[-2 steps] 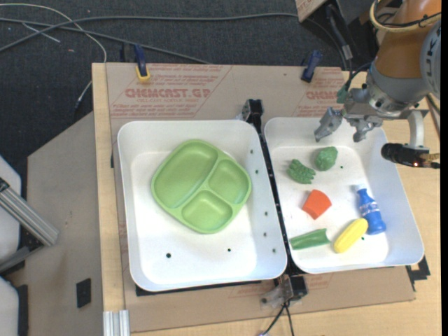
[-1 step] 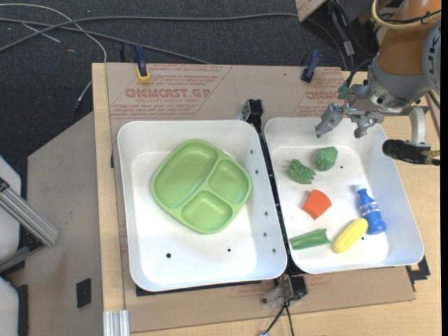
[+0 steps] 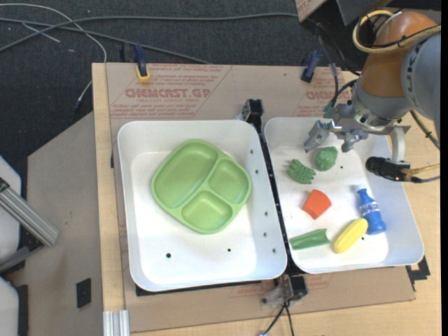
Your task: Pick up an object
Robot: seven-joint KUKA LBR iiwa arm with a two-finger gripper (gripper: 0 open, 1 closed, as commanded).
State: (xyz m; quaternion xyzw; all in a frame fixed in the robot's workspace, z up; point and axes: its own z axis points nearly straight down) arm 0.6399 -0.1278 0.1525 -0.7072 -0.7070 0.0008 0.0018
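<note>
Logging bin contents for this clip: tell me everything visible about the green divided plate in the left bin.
The green divided plate is light green, looks like smooth plastic, and has a rounded-square outline with three moulded compartments: one large on the view's left and two smaller ones on the right and bottom. It lies flat, right side up, turned at an angle, roughly central on the floor of the left bin. Its compartments hold nothing. Only the bin floor touches it.

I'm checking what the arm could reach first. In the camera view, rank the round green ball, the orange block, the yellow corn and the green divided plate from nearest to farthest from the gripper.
From the gripper:
1. Round green ball, right bin, just below the gripper.
2. Orange block, middle of the right bin.
3. Yellow corn, near the right bin's front edge.
4. Green divided plate, in the left bin.
</note>
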